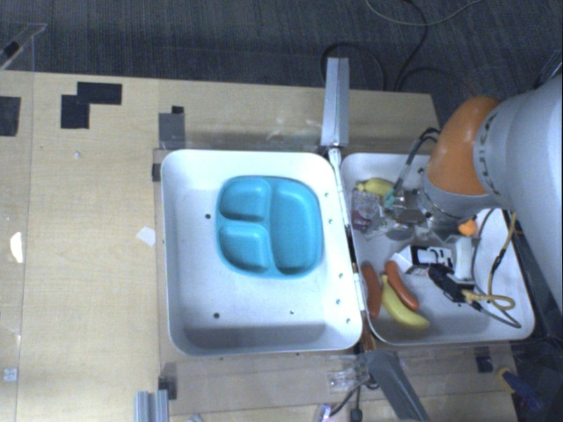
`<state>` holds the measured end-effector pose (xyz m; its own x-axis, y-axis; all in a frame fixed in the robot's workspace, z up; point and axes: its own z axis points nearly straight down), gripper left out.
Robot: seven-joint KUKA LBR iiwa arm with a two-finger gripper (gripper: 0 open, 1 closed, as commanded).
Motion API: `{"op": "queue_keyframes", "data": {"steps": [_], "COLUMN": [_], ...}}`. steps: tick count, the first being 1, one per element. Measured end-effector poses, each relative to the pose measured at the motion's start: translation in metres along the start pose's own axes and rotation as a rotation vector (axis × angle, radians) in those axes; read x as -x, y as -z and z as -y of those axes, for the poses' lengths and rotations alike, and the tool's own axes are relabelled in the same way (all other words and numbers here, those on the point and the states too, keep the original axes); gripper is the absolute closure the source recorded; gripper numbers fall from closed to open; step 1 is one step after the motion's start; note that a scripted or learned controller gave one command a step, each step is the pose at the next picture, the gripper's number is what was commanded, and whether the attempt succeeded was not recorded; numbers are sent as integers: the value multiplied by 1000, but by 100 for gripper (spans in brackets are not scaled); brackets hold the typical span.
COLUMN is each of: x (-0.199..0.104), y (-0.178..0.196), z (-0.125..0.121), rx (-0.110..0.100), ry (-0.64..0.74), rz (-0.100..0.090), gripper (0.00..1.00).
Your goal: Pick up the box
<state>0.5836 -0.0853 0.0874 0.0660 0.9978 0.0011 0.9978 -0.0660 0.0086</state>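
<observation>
My gripper is low in the right bin, in its upper left part, with the grey arm and orange band reaching in from the right. Right beside the gripper's left side lies a small clear, glinting box-like thing, close to the bin's left wall. The view does not show whether the gripper touches it or merely stands beside it.
In the right bin a small yellow banana lies at the back, and two red sausages and a larger banana lie at the front left. The left bin holds a blue divided tray.
</observation>
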Motion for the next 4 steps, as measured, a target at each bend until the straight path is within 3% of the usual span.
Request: {"op": "queue_keyframes", "data": {"steps": [1, 2, 3, 4], "x": [-27, 54, 44, 42], "y": [96, -1, 2, 10], "z": [34, -51, 3, 0], "rx": [-6, 2, -2, 2], "ry": [2, 19, 84, 87], "rz": [1, 3, 0, -1], "gripper": [0, 0, 0, 100]}}
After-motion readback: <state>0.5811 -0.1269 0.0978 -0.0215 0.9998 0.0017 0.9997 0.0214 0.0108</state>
